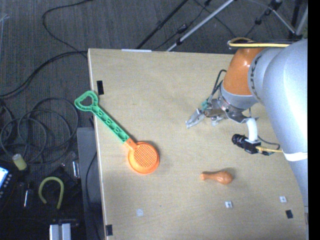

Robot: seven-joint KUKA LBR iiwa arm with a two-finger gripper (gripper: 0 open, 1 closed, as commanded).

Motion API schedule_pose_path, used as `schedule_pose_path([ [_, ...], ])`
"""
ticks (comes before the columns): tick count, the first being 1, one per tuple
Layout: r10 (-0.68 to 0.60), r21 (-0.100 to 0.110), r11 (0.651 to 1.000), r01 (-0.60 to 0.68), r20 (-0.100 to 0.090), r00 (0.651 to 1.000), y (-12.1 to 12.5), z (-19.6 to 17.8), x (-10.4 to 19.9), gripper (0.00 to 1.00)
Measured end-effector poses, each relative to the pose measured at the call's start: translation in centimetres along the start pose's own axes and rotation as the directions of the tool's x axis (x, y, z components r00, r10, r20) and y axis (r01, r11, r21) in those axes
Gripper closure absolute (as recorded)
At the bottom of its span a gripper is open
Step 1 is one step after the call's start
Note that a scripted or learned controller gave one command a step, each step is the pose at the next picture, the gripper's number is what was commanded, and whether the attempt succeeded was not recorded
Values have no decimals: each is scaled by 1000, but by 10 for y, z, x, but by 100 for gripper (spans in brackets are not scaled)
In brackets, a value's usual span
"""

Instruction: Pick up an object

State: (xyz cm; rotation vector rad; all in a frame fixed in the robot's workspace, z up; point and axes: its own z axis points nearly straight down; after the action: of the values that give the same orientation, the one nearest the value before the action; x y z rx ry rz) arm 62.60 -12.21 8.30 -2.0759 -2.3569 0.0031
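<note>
One camera on me, fixed high above the bench (pixel 165 84) and looking down at a slant. It sits well back: the whole tan work surface fits in frame, and dark carpet (pixel 60 24) with loose black cables (pixel 30 129) shows from nine o'clock round to twelve. Tripod legs (pixel 220 6) cross the top toward one o'clock. My grey arm (pixel 287 99) comes in from three o'clock, large and close to the lens, its orange band (pixel 240 76) facing the camera.
</note>
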Motion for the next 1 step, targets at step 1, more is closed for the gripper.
schedule_pose_path([
  [1,81,-1,997,-81,2,997,41,-1,-9,0],
])
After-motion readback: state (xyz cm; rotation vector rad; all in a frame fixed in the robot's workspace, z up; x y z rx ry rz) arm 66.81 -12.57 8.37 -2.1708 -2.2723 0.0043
